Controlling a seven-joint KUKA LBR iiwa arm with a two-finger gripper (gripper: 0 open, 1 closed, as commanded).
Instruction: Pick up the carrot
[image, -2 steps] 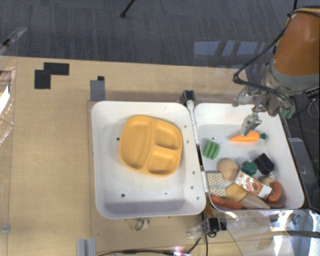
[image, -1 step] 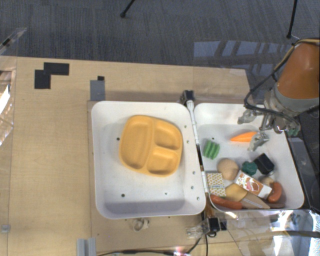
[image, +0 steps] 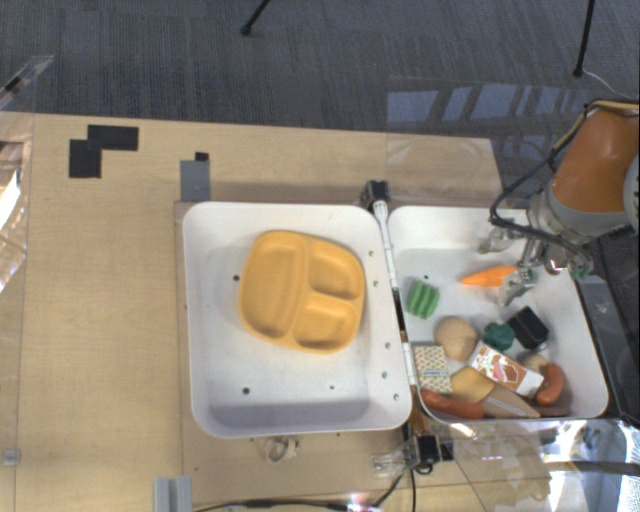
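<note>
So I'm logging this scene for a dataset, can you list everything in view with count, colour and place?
bins: 2, white, side by side on the bench
divided plate: 1, yellow, middle of the left bin
carrot: 1, orange, upper part of the right bin, at the claw's tips
ridged block: 1, green, right bin, left side
potato-like ball: 1, beige, right bin, centre
dark green piece: 1, right bin, beside the black block
black block: 1, right bin, right side
small carton: 1, white and red, right bin, lower part
sausages: 2, red-brown, right bin's lower edge and lower right
arm: 1, grey with orange band, from the right
claw: 1, metal, over the right bin, next to the carrot
</note>
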